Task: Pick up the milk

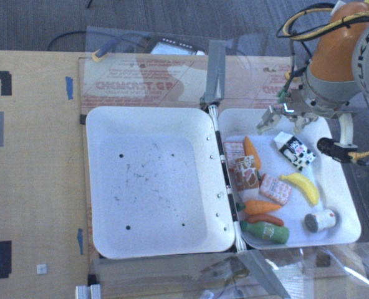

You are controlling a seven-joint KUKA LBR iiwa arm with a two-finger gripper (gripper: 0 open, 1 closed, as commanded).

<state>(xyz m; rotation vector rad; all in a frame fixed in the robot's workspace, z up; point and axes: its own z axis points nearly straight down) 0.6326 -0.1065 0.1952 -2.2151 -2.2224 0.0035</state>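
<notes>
Trouble is most likely coming from the crowding in the right bin (340,195), as I judge it. The gripper (286,118) is hanging over that bin's far end with its fingers spread and nothing between them, and the milk (295,151) — a small white carton with black patches — is lying tilted on the bin floor just below and to the near side of the fingertips, apart from them. Because the carton is lying at an angle, fingers coming straight down may be meeting its corners and not its flat sides, so it could be twisting away or slipping out as they close. The banana (303,187) is lying just beside the carton's near end, and a descent that drifts that way could be nudging it or catching it instead.

Counting what is sitting in the right bin: one milk carton, one banana, two carrots (251,151) (259,207), one green bottle (265,231), one white cup (320,220) lying on its side, one pink wafer-like block (275,189) and two flat printed packets (245,172) beside the divider — though their labels are too small to read. The left bin (97,185) is bearing only faint marks.
</notes>
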